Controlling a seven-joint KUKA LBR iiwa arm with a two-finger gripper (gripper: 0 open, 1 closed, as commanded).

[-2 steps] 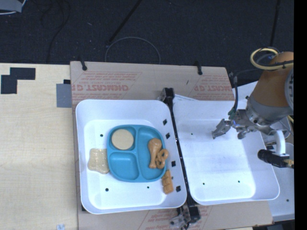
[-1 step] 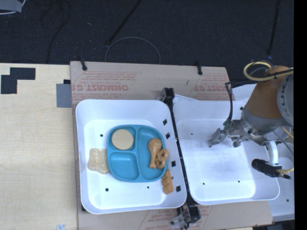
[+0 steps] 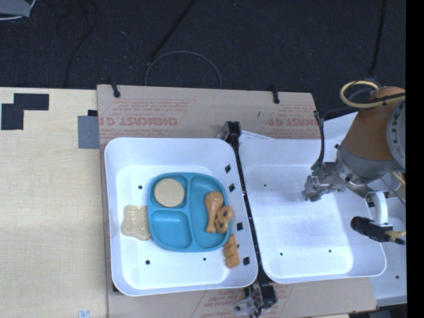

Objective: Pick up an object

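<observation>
Gripper (image 3: pixel 313 189) over right bin (image 3: pixel 298 244), finger state unclear; pretzel (image 3: pixel 217 212) on blue tray (image 3: pixel 173 234) well left, long axis upright.

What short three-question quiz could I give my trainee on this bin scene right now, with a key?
1. True or false: the blue tray sits in the right bin.
2. Which item lies on the left bin floor just outside the tray's lower right corner?
A. the round pale disc
B. the small tan piece
C. the pale flat piece
3. Fill in: the gripper hangs over the ____ bin.

Key:
1. False; it is in the left bin.
2. B; the disc lies in a tray compartment, and the pale flat piece is at the tray's left edge.
3. right
</observation>
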